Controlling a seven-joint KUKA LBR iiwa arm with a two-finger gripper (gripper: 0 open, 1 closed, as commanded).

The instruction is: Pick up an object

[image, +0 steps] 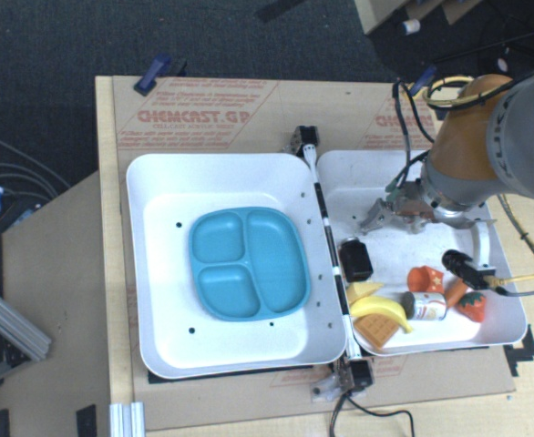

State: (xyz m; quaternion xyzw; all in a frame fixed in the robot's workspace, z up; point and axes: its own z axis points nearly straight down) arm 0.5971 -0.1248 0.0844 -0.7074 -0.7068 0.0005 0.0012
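Note:
My gripper (383, 213) hangs low over the back of the right bin (363, 176), pointing left, with bare white floor under it. In front of it, by the bin's left wall, lies a small black block (355, 260). Along the front of the bin sit a yellow banana (382, 309), a tan waffle-like piece (375, 331), a small jar with a label (427, 307), a red piece (424, 278), an orange carrot (456, 291) and a red tomato-like fruit (472, 306). I see nothing between the gripper and these things.
The left bin (158, 208) holds a blue divided plate (249, 262). The grey and orange arm (477, 139) comes in over the right bin's back right corner. A raised divider (326, 235) runs between the bins.

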